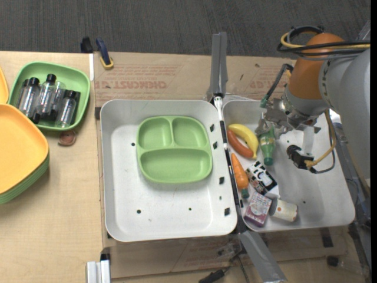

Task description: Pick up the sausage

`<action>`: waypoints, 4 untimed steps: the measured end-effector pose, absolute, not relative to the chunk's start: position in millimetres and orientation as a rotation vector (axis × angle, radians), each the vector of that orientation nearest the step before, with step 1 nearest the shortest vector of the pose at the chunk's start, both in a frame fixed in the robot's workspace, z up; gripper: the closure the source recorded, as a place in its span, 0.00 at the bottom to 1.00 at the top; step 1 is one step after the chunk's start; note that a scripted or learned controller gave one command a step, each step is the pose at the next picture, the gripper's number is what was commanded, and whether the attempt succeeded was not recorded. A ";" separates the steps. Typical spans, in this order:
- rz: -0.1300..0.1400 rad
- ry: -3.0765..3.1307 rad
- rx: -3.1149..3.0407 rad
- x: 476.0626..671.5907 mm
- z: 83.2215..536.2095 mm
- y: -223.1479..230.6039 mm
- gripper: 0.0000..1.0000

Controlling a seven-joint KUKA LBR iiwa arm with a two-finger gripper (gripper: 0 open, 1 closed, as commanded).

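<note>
The sausage [240, 142] is a reddish-orange link lying at a slant in the right bin's [330, 211] left part, tucked against the underside of a yellow banana [246, 134]. My gripper [271, 119] hangs low in the bin's upper middle, just right of the banana's far end and above a green bottle [268, 149]. It stands a short way up and right of the sausage, apart from it. The grey arm with its orange band [309, 69] comes in from the right.
An orange carrot [238, 173] lies below the sausage along the bin's left wall. A black-and-white packet [261, 177], a purple packet [258, 210] and a small white bottle [285, 210] sit further down. The left bin [118, 211] holds a green divided plate [174, 148].
</note>
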State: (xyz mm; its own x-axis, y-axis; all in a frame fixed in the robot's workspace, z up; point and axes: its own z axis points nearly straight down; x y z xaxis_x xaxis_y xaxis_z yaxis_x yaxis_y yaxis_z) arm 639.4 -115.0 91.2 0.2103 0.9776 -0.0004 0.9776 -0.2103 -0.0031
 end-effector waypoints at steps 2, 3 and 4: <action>0.002 -2.203 -2.239 658.5 91.5 -95.0 1.00; 0.002 -1.984 -2.438 658.5 91.7 -122.6 1.00; 0.003 -1.795 -2.579 658.3 91.5 -204.8 1.00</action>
